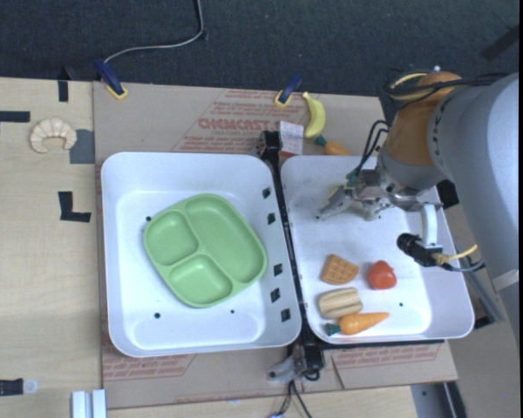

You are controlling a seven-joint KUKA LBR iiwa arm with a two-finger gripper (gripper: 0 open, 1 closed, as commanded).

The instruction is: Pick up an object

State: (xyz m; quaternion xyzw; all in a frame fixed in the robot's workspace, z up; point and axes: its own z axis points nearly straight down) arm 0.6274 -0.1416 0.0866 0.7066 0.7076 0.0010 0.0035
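Observation:
My gripper [349, 208] hangs over the back part of the right bin [418, 312], its fingers spread open with nothing between them. In front of it, in the same bin, lie a waffle piece [339, 269], a red tomato [382, 274], a tan bread roll [340, 302] and an orange carrot [362, 322]. All of these sit apart from the gripper, nearer the bin's front edge. The grey arm with its orange band [416, 133] comes in from the right.
The left bin [122, 190] holds a green compartment plate [205, 249]. A banana [314, 116] and a small packet [290, 138] lie on the cardboard behind the bins. A croissant [52, 134] rests far left on the bench. A black divider [279, 225] separates the bins.

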